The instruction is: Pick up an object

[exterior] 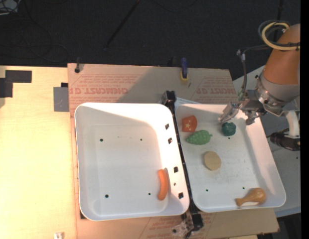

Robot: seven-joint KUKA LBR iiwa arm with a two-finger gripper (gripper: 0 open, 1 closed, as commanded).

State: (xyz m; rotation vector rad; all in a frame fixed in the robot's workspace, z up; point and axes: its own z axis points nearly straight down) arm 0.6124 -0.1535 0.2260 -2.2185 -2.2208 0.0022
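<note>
The arm (281, 66) comes in from the right, its orange band bulking over the far right corner of the right bin (274, 180), wrist tilted down toward the bin's upper part. Its gripper (235, 112) hangs low over that corner, the metal fingers (227, 114) slanting left and downward. They stand a little apart, narrow rather than wide, with nothing between them; the tips sit just above and beside a small dark green round object (229, 129), close to it, though I cannot tell whether they touch.

Both bins rest on a brown cardboard sheet (124, 83) atop the pale bench (30, 153). The left bin (94, 133) carries an orange carrot-like piece (163, 184) lying near its lower right corner.

In the right bin, a leafy green item (199, 137) lies left of the dark green one, touching a red-orange block (189, 123) at its upper left. A tan disc (212, 161) sits near the middle, well apart from the tan drumstick shape (251, 197) by the lower right rim.
</note>
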